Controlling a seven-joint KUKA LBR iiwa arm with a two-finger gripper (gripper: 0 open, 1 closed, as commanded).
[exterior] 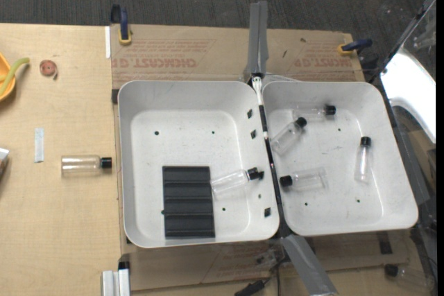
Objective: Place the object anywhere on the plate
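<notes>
A black ribbed plate [187,202] lies flat in the front part of the left bin [149,149]. Just to its right, a clear bottle with a black cap [234,181] lies on its side, its base close to the plate's upper right corner and its cap pointing at the divider. In the right bin [340,215] several more clear capped bottles lie scattered: one near the divider [286,133], one at the back [312,111], one upright-lengthwise at the right [362,159], and one at the front left [303,181].
Another clear bottle [84,163] lies on the wooden bench left of the bins. A yellow object [5,77], a small reddish disc [47,67] and a white strip [39,145] sit farther left. Clamps [121,24] [354,46] hold the cardboard behind the bins.
</notes>
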